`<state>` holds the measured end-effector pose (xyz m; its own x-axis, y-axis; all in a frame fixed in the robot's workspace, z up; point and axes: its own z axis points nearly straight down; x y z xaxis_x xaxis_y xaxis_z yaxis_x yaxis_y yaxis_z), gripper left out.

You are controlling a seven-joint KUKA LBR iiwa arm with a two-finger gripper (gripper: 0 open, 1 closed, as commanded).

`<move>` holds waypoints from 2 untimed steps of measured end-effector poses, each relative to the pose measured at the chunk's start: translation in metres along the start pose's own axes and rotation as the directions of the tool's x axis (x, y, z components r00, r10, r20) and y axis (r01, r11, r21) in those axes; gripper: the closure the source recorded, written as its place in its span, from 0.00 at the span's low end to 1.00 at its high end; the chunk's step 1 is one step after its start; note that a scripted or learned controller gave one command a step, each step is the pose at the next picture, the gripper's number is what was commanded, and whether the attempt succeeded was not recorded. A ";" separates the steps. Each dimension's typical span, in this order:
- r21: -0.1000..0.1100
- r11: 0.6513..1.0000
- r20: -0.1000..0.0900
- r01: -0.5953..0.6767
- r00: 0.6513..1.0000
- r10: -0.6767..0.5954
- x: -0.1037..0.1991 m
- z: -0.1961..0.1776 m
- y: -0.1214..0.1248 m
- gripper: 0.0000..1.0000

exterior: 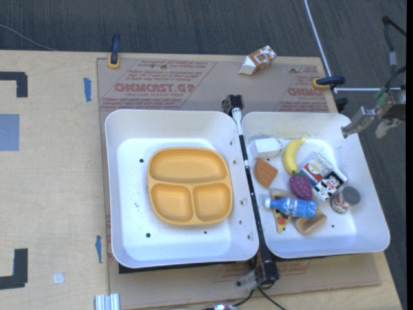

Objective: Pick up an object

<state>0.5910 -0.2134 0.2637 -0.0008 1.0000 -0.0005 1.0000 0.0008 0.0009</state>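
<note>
two white bins side by side. left bin (pixel 122 173) has a yellow divided tray (pixel 190 185). right bin (pixel 368 192) has the pickable clutter: banana (pixel 293 154), white block (pixel 266 148), brown cracker-like piece (pixel 265 172), purple fruit (pixel 301 186), blue bottle (pixel 293 206), printed carton (pixel 322 175), small can (pixel 344 199). gripper (pixel 381 113) sits at the right edge, over the right bin's far rim, nothing in it; open or closed, cannot tell. small carton (pixel 258 60) lies on the board beyond the bins.
</note>
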 end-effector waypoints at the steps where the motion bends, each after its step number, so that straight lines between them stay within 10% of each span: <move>1: 0.005 1.000 -0.002 -0.001 1.000 0.001 0.014 0.131 -0.014 0.00; 2: -0.002 1.000 0.001 -0.001 1.000 0.001 0.059 0.172 -0.061 0.00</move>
<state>0.5298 -0.1548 0.0912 0.0006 1.0000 -0.0013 1.0000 -0.0006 0.0029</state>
